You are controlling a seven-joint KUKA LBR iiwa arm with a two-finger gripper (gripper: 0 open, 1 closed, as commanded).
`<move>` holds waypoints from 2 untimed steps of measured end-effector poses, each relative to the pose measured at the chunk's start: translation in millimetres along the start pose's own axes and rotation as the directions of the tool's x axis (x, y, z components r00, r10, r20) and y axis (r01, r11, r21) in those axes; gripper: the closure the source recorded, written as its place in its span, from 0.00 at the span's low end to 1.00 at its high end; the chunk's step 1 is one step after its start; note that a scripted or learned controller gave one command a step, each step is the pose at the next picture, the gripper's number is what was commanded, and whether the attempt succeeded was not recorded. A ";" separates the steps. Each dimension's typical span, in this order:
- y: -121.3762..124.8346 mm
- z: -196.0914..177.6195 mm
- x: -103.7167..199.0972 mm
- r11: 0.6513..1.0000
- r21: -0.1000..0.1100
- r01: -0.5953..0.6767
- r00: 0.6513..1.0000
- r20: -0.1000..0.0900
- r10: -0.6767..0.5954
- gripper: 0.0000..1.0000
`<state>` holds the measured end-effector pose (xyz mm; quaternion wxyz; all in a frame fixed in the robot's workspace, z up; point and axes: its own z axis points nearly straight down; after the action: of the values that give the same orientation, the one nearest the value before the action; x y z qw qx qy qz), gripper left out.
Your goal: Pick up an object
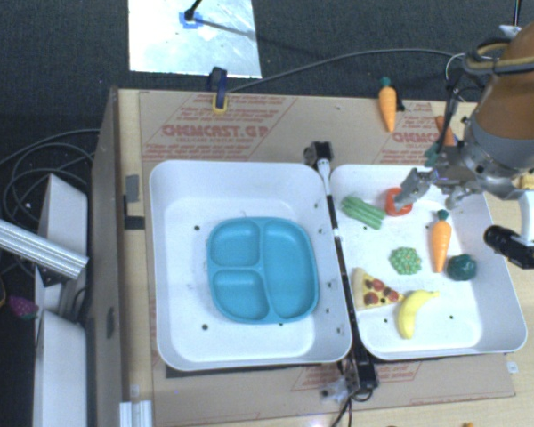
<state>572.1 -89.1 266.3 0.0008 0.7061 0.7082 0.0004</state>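
The right bin (494, 327) holds several toy foods: a green pod (362, 212), a red piece (397, 202), a carrot (440, 243), a green broccoli (406, 260), a dark teal lump (462, 267), a pizza slice (374, 289) and a banana (414, 311). My gripper (432, 189) hangs over the bin's back part, fingers spread and open. Its left fingertip (415, 185) is right beside the red piece, and its right one is just above the carrot's leafy end. Nothing sits between the fingers.
The left bin (178, 238) carries a blue divided plate (262, 269). A second carrot (388, 105) lies on the cardboard behind the bins. A black clamp (320, 156) sits where the bins meet at the back. Cables run at the left.
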 end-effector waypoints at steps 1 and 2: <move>5.1 36.7 -46.0 1.000 0.001 -0.002 1.000 0.001 0.002 0.00; 13.7 172.9 -48.3 1.000 0.006 -0.002 1.000 -0.002 0.002 0.00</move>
<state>586.3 -137.5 93.4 -0.0021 0.7068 0.7074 -0.0013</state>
